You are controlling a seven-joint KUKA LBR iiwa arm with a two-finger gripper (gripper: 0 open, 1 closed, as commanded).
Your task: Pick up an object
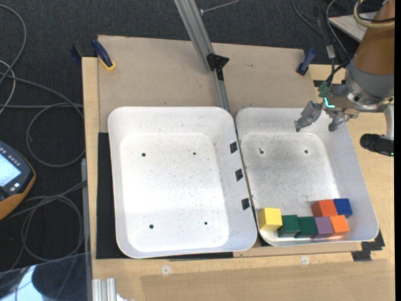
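Several small coloured blocks lie packed along the near edge of the right bin [351,168]: a yellow block [270,217], two green blocks [290,224], a purple block [324,225], an orange block [339,224], a red-orange block [326,207] and a blue block [343,206]. My gripper [322,120] hangs over the far right corner of that bin, well away from the blocks. Its two fingers are spread apart with nothing between them.
The left bin [119,168] lies beside the right one, with small black clips [239,174] along the seam. A slanted metal pole [200,33] rises from the bench's far middle. Blue clamps [103,54] grip the far edge. Cables lie on the floor at left.
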